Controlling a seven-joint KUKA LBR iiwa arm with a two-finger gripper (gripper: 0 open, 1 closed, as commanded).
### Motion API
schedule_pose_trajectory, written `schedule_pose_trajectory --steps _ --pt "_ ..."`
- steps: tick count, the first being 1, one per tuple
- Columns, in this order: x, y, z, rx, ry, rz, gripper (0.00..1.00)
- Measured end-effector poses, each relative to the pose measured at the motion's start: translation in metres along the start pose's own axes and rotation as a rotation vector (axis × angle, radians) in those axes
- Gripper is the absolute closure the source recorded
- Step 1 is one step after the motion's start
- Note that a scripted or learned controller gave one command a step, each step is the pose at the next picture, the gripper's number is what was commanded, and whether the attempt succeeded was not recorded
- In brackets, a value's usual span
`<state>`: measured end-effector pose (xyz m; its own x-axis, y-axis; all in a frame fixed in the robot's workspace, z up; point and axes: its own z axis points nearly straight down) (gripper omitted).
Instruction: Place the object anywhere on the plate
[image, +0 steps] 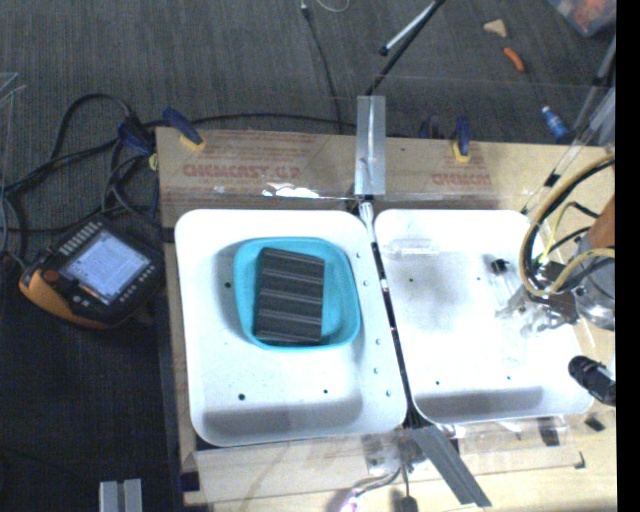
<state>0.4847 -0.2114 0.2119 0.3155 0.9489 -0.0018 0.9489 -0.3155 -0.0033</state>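
The gripper (535, 310) sits at the right edge of the right bin (450, 390), low over the white floor amid looped cables; whether its fingers are apart or together I cannot tell, and nothing shows between them. Well apart from it, in the left bin (210, 400), the dark ridged block (290, 296) lies flat on the blue plate (345, 310), inside its rim. Judged from this, the placing looks done: the block rests on the plate, and all that seems left is for the arm to clear off.
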Motion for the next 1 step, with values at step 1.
schedule_pose_trajectory --steps 1 --pt "0.0000 0.0000 0.0000 0.000 0.000 0.000 0.00"
